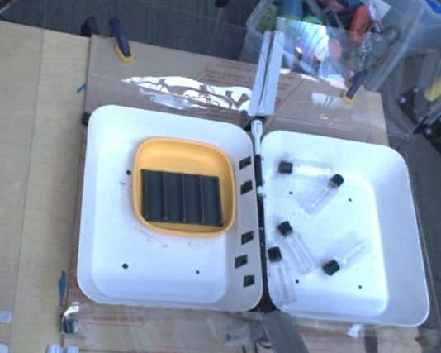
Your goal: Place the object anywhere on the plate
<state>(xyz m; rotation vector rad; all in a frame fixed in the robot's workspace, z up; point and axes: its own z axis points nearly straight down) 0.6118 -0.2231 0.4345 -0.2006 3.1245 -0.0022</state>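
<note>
Camera view: looking down at a slant on two white bins side by side, and finding nothing here to settle whether the gripper is open, closed or carrying anything (cannot tell).

Taking the bin nearer the arm's entry side first, the right bin (410, 245). Counting five clear vials with black caps scattered across its floor, all lying on their sides:
- top vial (309, 170), lying roughly level along the far part of the floor;
- slanted vial (322, 194), just beside the top vial, cap pointing up and toward the arm's side;
- middle vial (297, 245), cap toward the divider;
- outer vial (348, 255), closest of the five to the arm's side, cap at its lower end;
- low vial (281, 274), hard against the divider wall, glass body faint against the white.

Seeing none of the five touching the plate.

Moving across the divider, past a row of small black tabs (248, 189), to the left bin (96, 268), the one farther from the arm's reach. Finding the yellow plate (151, 151) sitting flat on its floor, carrying a black ribbed block (181, 198) across its lower half.

Noting, beyond both bins, a crumpled foil strip (189, 91) on brown card and a clear tub of coloured items (338, 24).
</note>
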